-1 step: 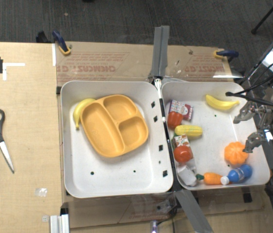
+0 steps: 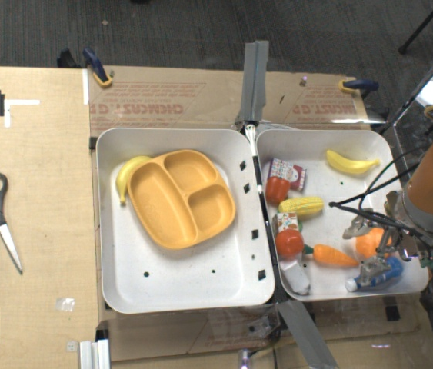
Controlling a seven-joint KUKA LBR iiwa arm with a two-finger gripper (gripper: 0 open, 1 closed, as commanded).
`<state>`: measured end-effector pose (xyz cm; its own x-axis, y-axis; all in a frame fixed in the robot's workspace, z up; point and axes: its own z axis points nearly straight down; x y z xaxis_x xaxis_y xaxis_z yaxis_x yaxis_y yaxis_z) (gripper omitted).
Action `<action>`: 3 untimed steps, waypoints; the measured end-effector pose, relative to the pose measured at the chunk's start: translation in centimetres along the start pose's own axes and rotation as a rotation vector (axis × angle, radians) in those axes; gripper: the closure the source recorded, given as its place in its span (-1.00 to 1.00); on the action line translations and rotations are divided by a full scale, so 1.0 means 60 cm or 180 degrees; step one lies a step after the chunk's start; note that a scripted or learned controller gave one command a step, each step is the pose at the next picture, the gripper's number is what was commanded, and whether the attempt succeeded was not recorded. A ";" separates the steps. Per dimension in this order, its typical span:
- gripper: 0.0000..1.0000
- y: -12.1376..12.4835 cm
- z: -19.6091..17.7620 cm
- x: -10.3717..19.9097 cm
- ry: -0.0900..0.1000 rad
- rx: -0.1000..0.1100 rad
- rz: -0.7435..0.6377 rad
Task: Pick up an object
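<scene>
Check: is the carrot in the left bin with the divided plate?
No. The carrot lies in the right bin, while the orange divided plate sits in the left bin.

Both bins white (image 2: 124, 283). Divided plate orange-yellow (image 2: 181, 198), banana beside it yellow (image 2: 128, 174). Right bin: yellow banana (image 2: 351, 161), yellow corn (image 2: 301, 205), orange carrot (image 2: 333, 257), red tomato (image 2: 289, 242), blue-and-white bottle (image 2: 375, 276).

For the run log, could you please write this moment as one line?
gripper: low in right bin, near side, fingers unclear | under it: orange, blue bottle | nothing seen held | left bin: yellow divided plate
</scene>
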<state>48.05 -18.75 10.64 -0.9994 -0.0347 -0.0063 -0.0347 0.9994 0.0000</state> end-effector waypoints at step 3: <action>-1.00 0.150 0.025 -0.125 0.0011 0.0005 0.0795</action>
<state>55.22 -9.52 9.19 -0.9770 0.2134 -0.0028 0.2134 0.9770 -0.0004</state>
